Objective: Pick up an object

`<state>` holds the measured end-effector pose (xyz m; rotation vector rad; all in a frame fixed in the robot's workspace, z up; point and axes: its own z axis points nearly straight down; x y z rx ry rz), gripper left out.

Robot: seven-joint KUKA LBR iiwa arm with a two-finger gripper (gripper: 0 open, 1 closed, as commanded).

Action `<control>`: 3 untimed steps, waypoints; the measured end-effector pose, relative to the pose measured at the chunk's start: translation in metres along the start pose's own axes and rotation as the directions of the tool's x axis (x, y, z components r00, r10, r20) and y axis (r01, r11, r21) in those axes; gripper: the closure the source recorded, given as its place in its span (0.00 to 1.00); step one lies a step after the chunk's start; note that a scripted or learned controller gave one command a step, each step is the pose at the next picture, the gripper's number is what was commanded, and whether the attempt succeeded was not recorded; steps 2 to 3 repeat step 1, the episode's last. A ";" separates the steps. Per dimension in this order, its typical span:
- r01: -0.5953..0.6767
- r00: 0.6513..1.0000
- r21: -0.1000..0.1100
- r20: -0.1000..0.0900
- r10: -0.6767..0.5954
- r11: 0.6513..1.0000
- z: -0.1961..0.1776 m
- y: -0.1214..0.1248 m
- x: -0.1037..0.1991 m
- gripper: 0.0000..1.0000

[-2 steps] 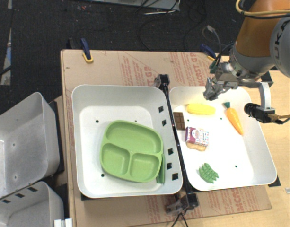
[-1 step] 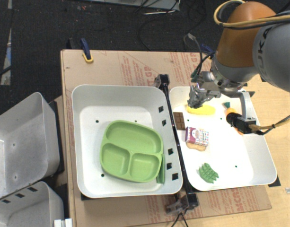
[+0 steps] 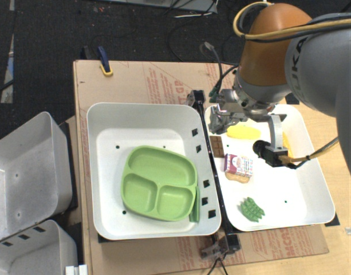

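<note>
Grey arm (image 3: 318,56) from the right (orange-banded); hand (image 3: 232,116) lowered

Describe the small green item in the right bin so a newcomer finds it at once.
Start at the right white bin. Near its front edge lies a small green ridged toy, alone below the pink-and-white packet. It is the green thing in that bin.

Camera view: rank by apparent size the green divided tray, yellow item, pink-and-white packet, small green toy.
1. green divided tray, largest by far
2. pink-and-white packet
3. yellow item, close to the packet and partly hidden by the end effector, so unsure
4. small green toy
</note>
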<state>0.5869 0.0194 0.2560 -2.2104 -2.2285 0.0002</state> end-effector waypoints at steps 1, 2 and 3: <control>0.000 1.000 0.001 0.001 0.000 1.000 0.019 -0.011 0.060 1.00; 0.000 1.000 0.001 0.001 0.000 1.000 0.019 -0.011 0.060 1.00; 0.000 1.000 0.001 0.001 0.000 1.000 0.019 -0.011 0.060 1.00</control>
